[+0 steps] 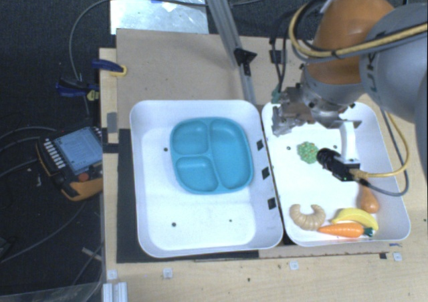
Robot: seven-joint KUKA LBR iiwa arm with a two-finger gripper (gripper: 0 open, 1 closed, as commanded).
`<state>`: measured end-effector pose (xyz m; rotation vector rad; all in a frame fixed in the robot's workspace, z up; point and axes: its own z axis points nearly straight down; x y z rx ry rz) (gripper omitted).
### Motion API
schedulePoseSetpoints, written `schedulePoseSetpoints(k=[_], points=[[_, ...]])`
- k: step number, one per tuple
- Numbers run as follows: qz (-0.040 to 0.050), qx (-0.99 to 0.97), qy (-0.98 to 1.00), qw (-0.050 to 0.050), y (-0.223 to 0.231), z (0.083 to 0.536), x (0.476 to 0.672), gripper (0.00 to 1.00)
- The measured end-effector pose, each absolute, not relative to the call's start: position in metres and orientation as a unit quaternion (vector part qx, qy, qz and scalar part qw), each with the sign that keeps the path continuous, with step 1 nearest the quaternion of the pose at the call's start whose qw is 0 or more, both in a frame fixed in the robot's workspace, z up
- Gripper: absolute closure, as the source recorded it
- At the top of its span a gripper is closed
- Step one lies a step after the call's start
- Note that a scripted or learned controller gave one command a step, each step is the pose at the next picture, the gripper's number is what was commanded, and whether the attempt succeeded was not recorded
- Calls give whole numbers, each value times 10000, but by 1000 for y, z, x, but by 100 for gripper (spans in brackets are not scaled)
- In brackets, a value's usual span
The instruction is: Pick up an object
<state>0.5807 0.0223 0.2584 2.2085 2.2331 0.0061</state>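
The tool (289, 119) is being hovered over the far left corner of the right bin (394, 217); can't tell how it's set, tbh. A green broccoli piece (307, 152) is being left just in front of it, apart. Croissant (307, 216), carrot (342, 230) and banana (356, 217) are being kept well nearer the front rim.

We see the gripper (289, 119) over the far left corner of the right bin (394, 227), just beyond the green broccoli (307, 152). Nearer than the broccoli lie a croissant (307, 216), carrot (342, 230) and banana (358, 216). Left of it, the left bin (150, 227) holds a blue divided plate (211, 154).
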Motion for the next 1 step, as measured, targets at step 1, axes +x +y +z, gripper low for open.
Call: schedulePoseSetpoints(k=[1], points=[[6,7037,7105,-5,69,237,588,100]])
